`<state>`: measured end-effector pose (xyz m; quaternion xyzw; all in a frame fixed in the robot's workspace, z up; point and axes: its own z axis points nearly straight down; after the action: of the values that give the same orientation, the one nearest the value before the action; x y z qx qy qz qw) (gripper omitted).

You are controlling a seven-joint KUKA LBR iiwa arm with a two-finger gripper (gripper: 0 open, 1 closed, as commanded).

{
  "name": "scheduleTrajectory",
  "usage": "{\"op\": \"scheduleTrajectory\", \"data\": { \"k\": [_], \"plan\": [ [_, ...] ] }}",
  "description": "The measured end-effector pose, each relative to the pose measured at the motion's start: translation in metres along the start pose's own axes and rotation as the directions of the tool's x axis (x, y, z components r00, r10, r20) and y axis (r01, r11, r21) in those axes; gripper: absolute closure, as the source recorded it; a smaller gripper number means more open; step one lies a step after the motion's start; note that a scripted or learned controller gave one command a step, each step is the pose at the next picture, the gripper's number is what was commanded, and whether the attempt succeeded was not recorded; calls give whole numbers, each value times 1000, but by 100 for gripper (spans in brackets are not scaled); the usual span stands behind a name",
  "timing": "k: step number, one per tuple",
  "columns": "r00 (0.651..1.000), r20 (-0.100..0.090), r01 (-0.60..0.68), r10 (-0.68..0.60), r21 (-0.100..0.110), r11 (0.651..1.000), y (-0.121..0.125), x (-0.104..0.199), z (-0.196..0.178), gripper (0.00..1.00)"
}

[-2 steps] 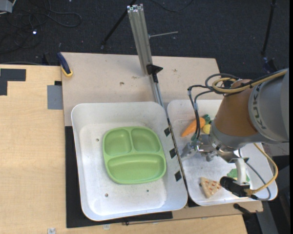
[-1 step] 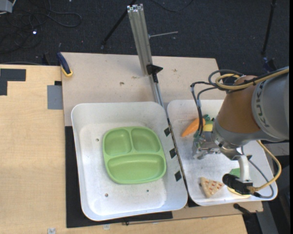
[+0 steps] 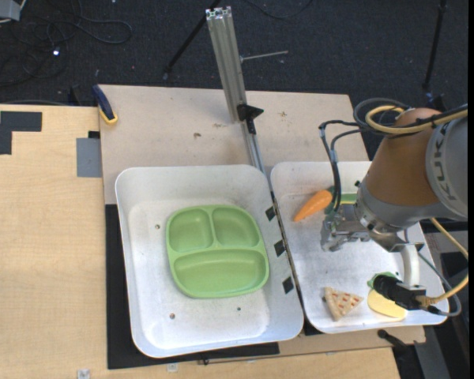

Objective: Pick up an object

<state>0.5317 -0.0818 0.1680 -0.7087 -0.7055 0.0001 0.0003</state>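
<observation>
In the right bin (image 3: 316,290) an orange carrot (image 3: 313,204) lies near the far left. A pizza slice (image 3: 342,302) rests near the front edge, and a yellow banana-like piece (image 3: 387,306) sits beside it with a dark green item (image 3: 389,284) on top. My gripper (image 3: 337,235) hangs over the middle of this bin, just right of and below the carrot and apart from it. A small green bit (image 3: 347,198) peeks out from under the wrist; most of it is hidden.
The left bin (image 3: 142,306) holds a green divided plate (image 3: 216,250). A metal post (image 3: 231,65) rises behind the two bins. Cables loop around the arm at the right. Bare bin floor lies between the gripper and the pizza slice.
</observation>
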Motion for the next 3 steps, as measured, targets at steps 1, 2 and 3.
{"op": "scheduleTrajectory", "data": {
  "k": [1,2,3],
  "plan": [
    [1000,1,6,-6,-4,1000,3,4,-62,100],
    [1000,0,5,-5,0,1000,3,3,-73,100],
    [1000,-1,8,-8,4,1000,13,47,-63,100]
  ]
}}
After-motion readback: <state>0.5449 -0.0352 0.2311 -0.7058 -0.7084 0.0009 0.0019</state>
